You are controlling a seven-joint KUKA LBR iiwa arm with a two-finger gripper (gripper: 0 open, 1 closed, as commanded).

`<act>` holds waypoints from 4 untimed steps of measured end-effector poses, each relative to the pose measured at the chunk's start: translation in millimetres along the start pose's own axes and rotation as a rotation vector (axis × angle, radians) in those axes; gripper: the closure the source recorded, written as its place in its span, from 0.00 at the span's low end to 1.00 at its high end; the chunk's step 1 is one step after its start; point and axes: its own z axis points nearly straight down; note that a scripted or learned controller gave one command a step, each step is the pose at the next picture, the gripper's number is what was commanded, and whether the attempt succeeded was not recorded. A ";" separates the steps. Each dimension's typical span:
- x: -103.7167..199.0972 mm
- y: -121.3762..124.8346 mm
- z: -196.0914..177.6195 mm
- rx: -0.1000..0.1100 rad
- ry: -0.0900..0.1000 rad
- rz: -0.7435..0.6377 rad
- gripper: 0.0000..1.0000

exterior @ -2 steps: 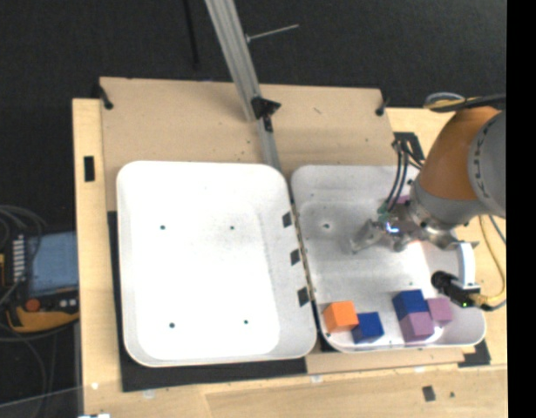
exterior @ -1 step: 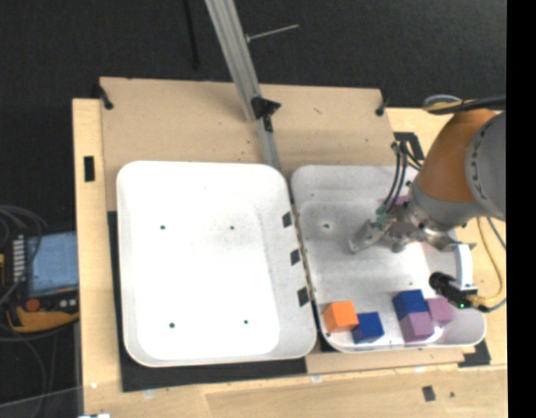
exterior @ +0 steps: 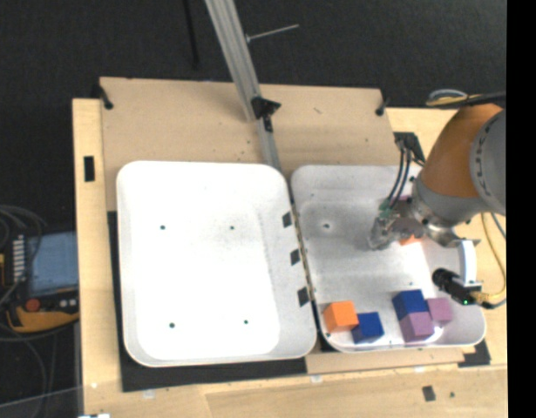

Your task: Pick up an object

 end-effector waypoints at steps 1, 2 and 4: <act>-9.2 0.4 -48.0 0.000 -0.002 -0.007 1.00; -19.7 6.2 -104.8 -0.002 -0.002 -0.011 1.00; 20.2 15.1 -170.2 0.004 0.000 -0.016 1.00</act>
